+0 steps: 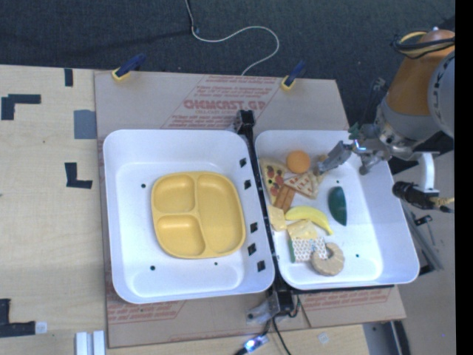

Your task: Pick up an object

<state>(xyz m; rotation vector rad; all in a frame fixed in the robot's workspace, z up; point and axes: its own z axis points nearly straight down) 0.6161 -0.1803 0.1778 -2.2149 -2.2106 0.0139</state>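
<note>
Dark carpet (pixel 89 21) runs behind the desk (pixel 37 198), with a thin white cable (pixel 236 34) looping across it. On the wooden desk, black tape marks (pixel 74 176) sit at nine o'clock, and a cardboard sheet (pixel 214 102) lies under both bins, pinned at its far edge by two blue-and-yellow clamps (pixel 128 66).

Inside the left bin (pixel 126 154) rests a yellow divided plate (pixel 198 214), three compartments, roughly centred.

The right bin (pixel 384 228) holds a cluster of toy foods toward its nine o'clock side: a pizza slice (pixel 273 174) and a waffle-like brown piece (pixel 301 185), an orange ball (pixel 298 161) at the cluster's twelve o'clock, a yellow banana (pixel 310 217) in the middle, a cheese-coloured wedge (pixel 303 231) and a small patterned block (pixel 301 250) just below it, and a tan doughnut (pixel 327 259) at six o'clock. A dark green vegetable (pixel 338 204) lies just at three o'clock of the banana.

At the bin's one o'clock corner, the claw (pixel 331 158) hangs above the bin floor, pointing toward the orange ball; whether it is spread or closed cannot be told, and nothing is seen in it. The grey arm (pixel 414 95) with its orange band enters at two o'clock.
</note>
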